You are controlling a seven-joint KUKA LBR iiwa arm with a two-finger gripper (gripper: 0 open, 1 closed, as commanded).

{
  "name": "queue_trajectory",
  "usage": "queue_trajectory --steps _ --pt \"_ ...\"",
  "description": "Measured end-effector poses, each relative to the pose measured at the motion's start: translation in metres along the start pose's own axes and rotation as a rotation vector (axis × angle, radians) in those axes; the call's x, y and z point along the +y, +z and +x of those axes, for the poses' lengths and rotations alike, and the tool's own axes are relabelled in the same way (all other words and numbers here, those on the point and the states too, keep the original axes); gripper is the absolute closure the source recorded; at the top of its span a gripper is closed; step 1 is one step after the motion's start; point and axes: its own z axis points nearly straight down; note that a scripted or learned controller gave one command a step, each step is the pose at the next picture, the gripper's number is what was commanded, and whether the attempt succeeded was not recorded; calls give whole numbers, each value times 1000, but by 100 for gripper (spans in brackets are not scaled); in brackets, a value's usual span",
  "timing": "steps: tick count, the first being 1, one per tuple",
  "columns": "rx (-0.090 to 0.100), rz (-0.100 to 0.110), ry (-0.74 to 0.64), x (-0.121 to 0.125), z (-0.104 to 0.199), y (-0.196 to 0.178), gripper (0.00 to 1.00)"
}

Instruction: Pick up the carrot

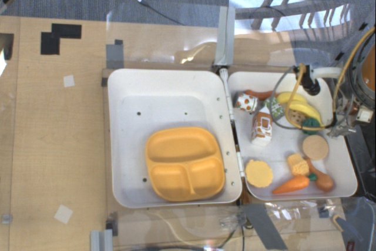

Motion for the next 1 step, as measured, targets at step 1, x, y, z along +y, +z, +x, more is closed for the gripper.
queue_trajectory --steps 1 --pt "0 1 -2 -7 25 -59 100"
